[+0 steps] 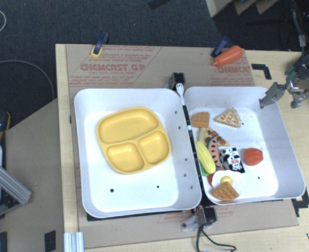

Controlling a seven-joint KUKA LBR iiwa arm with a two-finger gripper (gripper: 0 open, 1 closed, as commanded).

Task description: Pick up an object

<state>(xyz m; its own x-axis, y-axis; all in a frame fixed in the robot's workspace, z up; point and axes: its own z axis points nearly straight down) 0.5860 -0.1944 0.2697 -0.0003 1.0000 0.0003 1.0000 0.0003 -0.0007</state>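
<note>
The right bin (280, 140) holds several toy foods: a brown cracker (200, 120), a pizza slice (228, 118), a red tomato (253, 156), a yellow corn cob (205, 157), a black-and-white piece (231, 159) and a waffle piece (226, 191). My gripper (282, 100) hangs over the bin's far right corner, up and to the right of the pizza slice. It is open with nothing between its fingers (269, 96).
The left bin (91, 182) carries a yellow divided plate (133, 139). An orange-handled clamp (228, 55) and a yellow-and-blue clamp (98, 46) sit on the cardboard behind the bins. A black clip (177, 81) joins the bins at the back.
</note>
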